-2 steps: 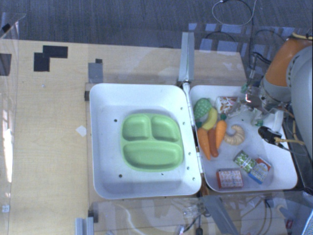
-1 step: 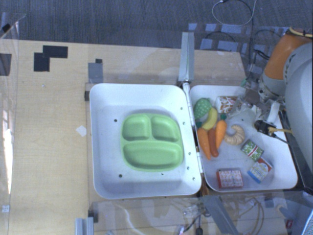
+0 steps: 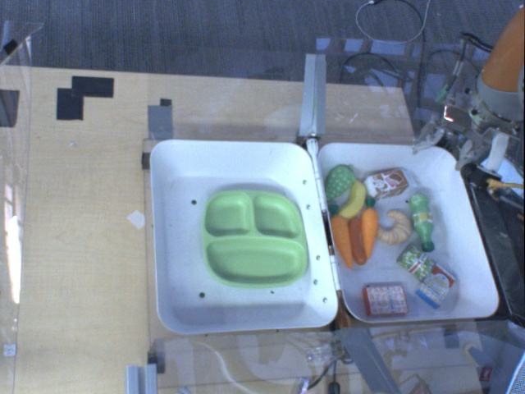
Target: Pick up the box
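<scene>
I hang at upper right, gripper (image 3: pixel 480 142) grip unreadable; next, descend to the box (image 3: pixel 385 299) at lower right.

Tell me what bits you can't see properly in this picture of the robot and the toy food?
- Grey arm's gripper: at the camera view's right edge, small and blurred; open or shut is unclear.
- Reddish-brown flat box: printing too small to read.
- Brown-and-white carton: label too blurry.
- Two orange carrots: tops tucked under the yellow banana.
- Small colourful packets: overlapping, so shapes are unclear.
</scene>
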Tool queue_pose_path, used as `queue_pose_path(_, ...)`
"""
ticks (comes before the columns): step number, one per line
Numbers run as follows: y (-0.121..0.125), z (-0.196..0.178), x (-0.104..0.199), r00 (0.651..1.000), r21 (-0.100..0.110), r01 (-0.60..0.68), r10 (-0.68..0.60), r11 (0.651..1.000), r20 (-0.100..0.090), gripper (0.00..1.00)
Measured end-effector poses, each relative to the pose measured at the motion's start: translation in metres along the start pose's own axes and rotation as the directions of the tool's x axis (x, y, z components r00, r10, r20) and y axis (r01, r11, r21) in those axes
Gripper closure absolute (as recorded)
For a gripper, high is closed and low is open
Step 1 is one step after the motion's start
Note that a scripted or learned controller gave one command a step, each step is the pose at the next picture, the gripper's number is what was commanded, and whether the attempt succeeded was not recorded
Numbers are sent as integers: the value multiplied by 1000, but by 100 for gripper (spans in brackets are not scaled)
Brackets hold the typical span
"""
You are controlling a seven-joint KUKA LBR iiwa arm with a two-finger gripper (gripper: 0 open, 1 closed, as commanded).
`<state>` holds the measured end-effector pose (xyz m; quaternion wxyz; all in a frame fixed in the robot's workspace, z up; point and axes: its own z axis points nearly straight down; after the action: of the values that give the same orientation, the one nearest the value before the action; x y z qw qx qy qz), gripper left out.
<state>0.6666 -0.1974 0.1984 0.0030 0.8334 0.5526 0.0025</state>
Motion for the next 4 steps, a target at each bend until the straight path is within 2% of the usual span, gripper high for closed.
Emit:
queue_pose_path(1, -21, 78, -8, 993, -27, 120, -120, 992, -1, 0)
queue_pose_path(2, -3, 24, 17, 1000, 1, -27, 27, 1000, 0, 0)
queue_pose_path(3, -5, -28, 23, 985, 0, 174, -174, 985, 0, 0)
queue_pose_path(4, -27, 16, -10, 977, 3, 215, -215, 977, 0, 0)
